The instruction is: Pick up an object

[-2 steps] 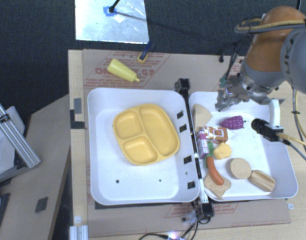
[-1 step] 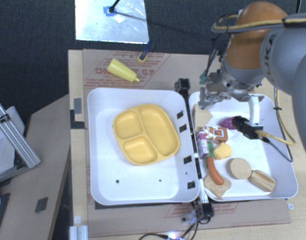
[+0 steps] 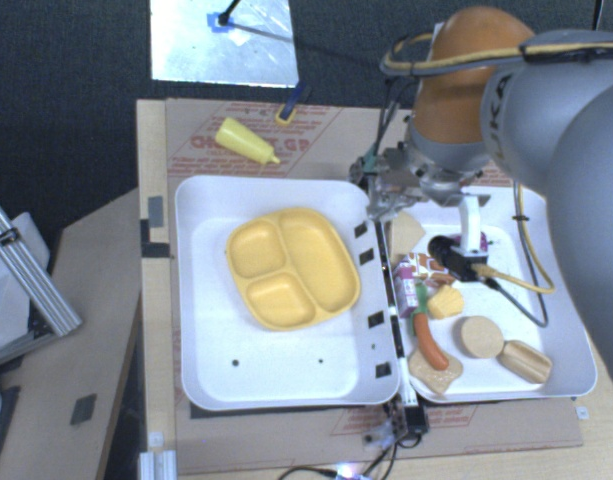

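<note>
Hand (image 3: 384, 200) low at upper-left corner of right bin (image 3: 571, 353), grip state unclear. Toy foods clustered lower right: sausage (image 3: 430, 340), cheese wedge (image 3: 446, 302). Yellow tray (image 3: 291, 266) in left bin (image 3: 211, 368).

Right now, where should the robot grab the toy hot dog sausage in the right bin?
Probably around the middle of the sausage, coming straight down from above. It lies flat, long and thin, so the hand would close across its narrow width. The cracker touches its lower end, so the middle looks freer.
</note>
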`<action>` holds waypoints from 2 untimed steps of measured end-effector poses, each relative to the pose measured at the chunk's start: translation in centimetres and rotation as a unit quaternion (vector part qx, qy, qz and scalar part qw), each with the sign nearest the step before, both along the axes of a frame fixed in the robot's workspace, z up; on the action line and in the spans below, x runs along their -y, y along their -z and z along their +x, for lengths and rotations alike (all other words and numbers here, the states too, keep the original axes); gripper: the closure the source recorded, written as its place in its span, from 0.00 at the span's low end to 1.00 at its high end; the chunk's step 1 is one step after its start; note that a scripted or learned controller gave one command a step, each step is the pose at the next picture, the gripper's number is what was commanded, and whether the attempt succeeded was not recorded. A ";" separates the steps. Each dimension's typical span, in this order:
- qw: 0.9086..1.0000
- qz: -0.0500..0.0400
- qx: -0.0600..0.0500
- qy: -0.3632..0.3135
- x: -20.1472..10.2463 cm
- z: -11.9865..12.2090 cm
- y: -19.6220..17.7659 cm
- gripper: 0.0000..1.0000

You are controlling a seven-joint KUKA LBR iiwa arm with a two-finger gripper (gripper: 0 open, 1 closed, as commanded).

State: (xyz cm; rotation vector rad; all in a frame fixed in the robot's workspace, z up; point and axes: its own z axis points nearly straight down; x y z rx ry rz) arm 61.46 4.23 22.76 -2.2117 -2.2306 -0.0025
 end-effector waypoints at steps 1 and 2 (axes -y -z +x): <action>1.000 -0.001 0.000 0.004 0.7 0.6 1.0 1.00; 1.000 -0.001 0.000 0.004 0.8 0.3 1.2 1.00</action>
